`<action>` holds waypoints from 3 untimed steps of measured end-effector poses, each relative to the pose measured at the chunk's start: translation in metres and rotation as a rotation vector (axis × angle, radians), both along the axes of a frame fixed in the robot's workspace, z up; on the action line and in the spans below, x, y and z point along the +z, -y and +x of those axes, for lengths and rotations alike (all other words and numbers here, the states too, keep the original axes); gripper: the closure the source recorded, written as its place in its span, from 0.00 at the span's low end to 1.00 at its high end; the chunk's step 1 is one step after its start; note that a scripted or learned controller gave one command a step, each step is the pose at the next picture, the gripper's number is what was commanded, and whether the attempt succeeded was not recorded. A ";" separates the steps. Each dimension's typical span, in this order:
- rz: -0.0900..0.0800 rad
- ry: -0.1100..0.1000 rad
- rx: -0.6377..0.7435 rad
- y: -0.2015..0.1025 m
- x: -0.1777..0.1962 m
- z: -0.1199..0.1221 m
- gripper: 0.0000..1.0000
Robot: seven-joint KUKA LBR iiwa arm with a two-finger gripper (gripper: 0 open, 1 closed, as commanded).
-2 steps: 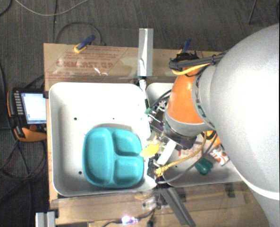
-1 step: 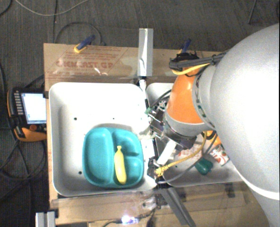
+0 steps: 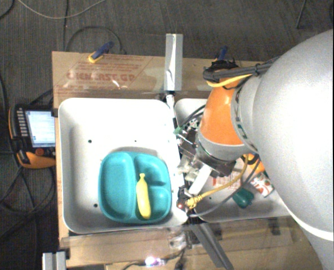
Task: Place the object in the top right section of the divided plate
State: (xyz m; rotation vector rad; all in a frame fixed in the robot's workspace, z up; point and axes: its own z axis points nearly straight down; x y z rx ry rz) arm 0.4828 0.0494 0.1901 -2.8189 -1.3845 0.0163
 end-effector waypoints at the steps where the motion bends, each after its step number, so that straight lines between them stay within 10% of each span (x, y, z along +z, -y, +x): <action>1: -0.001 0.000 0.000 0.000 0.000 0.000 0.00; 2: -0.002 -0.005 0.002 0.000 0.008 0.000 1.00; 3: -0.002 -0.005 0.001 0.000 0.008 0.000 0.00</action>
